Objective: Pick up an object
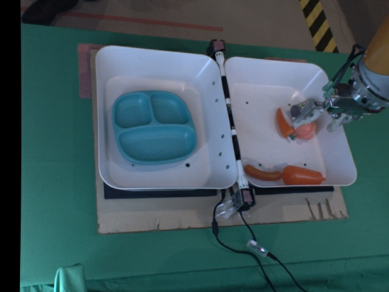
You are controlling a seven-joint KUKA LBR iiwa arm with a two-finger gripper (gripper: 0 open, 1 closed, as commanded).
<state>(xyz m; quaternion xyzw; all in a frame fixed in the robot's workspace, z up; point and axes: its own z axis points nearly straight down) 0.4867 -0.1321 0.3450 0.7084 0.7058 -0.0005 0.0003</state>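
The arm's tool [301, 112] hangs low over the right bin [267, 78], close above a curved orange piece [282, 121] and a round reddish piece [307, 132] that lie touching near the bin's middle. Both seem to rest on the bin floor, so the pick looks not yet made. Whether the tool is apart or together cannot be told from this angle. Along the near wall a red sausage [262, 173] and an orange carrot [302, 175] lie end to end. A teal divided plate [155, 126] sits in the left bin [121, 62] on the green desk [55, 163]. The paired pieces, pressed together, may hinder a clean grasp.
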